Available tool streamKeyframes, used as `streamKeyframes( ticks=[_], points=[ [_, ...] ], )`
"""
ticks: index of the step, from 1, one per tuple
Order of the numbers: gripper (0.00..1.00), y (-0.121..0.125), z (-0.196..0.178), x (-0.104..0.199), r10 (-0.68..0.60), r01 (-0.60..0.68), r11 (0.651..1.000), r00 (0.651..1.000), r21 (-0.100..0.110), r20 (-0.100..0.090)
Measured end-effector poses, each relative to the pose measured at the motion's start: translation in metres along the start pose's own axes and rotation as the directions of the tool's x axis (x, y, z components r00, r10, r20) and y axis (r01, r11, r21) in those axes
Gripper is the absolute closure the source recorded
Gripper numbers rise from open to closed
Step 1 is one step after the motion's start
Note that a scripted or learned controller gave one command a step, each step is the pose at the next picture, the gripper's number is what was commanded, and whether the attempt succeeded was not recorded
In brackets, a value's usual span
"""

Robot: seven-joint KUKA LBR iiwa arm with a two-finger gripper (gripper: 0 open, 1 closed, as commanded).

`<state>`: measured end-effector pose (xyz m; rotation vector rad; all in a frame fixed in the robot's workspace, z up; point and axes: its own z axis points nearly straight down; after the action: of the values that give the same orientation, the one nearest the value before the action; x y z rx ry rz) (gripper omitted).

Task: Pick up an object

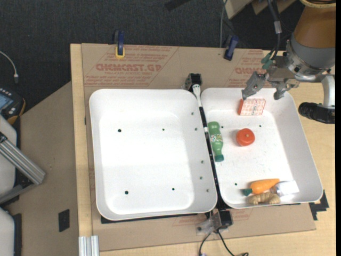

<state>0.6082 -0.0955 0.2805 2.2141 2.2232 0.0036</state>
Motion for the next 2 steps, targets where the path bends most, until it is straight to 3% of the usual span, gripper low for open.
streamKeyframes(
  ticks=[1,2],
  points=[
    [0.0,-0.032,0.014,0.04,0.002,-0.002,1.0,1.0,0.009,-0.002],
    [0.0,-0.069,0.061,0.027,0.006,-0.006,1.0,1.0,0.009,-0.002]
  ],
)
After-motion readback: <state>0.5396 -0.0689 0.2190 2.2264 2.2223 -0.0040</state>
